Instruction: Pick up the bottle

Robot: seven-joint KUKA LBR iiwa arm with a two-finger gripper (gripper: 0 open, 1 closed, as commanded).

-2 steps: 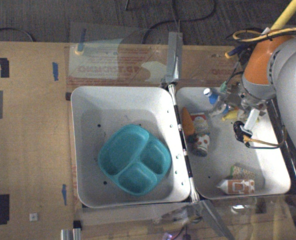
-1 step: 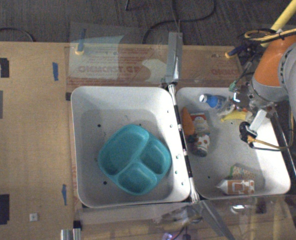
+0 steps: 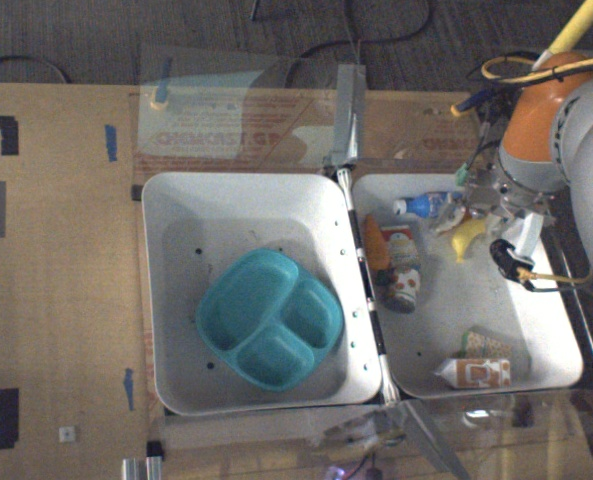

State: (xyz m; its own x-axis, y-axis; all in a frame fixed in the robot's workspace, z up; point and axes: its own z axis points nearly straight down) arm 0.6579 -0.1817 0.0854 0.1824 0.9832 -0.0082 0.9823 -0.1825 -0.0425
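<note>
A small clear bottle [image 3: 426,205] with a blue cap lies on its side at the back of the right bin [image 3: 546,318], cap pointing left. My gripper [image 3: 474,211] hangs over the bin's back right part, right at the bottle's right end and just above a yellow banana-shaped toy [image 3: 466,238]. The grey arm with its orange band [image 3: 539,128] covers the gripper from above, so whether it touches the bottle is hidden.
An orange item [image 3: 375,243], a red-and-white packet [image 3: 400,236] and a patterned can [image 3: 404,286] lie along the right bin's left wall. A small carton [image 3: 478,371] sits near its front. The left bin [image 3: 176,218] holds a teal divided plate [image 3: 269,317].
</note>
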